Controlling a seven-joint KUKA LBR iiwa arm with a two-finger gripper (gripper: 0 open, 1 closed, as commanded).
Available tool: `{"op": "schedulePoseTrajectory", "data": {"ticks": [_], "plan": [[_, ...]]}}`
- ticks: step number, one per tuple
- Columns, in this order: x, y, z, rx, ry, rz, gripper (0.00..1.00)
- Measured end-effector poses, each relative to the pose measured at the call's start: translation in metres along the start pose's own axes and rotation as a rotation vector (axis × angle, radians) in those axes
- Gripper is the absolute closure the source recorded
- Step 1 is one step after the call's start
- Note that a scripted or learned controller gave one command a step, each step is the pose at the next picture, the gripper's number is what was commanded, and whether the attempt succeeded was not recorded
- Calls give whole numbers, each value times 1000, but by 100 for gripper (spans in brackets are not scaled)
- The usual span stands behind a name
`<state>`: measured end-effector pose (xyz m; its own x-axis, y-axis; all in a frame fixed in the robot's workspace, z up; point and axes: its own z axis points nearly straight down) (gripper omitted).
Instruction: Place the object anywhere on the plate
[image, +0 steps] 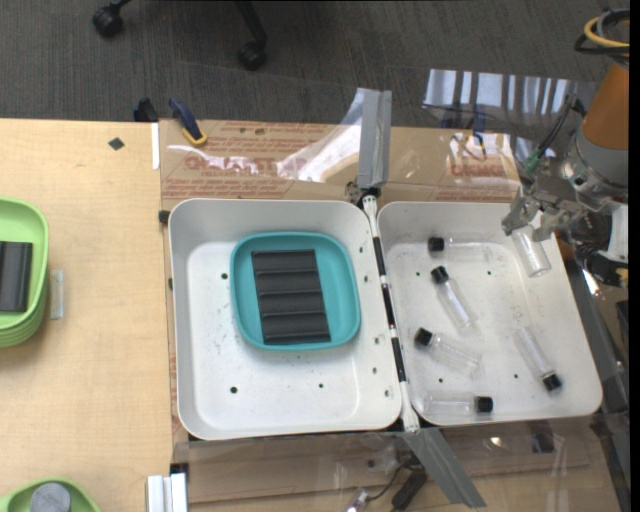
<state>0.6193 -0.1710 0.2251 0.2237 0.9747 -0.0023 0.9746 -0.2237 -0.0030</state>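
Observation:
A teal plate (343, 300) lies in the left bin (205, 345) and carries a dark ridged block (290, 295). In the right bin (500, 335) several clear vials with black caps lie scattered, among them one (452, 297) near the middle and one (535, 358) at the right. At the back right corner of that bin my gripper (529, 224) is shut on the upper end of a clear vial (537, 256), which hangs tilted below the fingers and looks lifted off the floor. The gripper is far to the right of the plate.
A metal divider (372, 150) rises behind the seam between the bins. Green plates (22, 285) are stacked at the bench's left edge, with a grey-topped green item (45, 497) at the bottom left. Cables and arm hardware (600, 250) crowd the right bin's right rim.

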Motion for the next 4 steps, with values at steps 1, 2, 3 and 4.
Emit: {"op": "schedulePoseTrajectory", "data": {"ticks": [1, 2, 3, 4], "plan": [[0, 0, 0, 0, 0, 0, 0], [-32, 19, -32, -3, 1, -14, 0], [-23, 41, -140, -1, 0, 94, 0], [-34, 48, -58, 0, 0, 141, 0]]}}
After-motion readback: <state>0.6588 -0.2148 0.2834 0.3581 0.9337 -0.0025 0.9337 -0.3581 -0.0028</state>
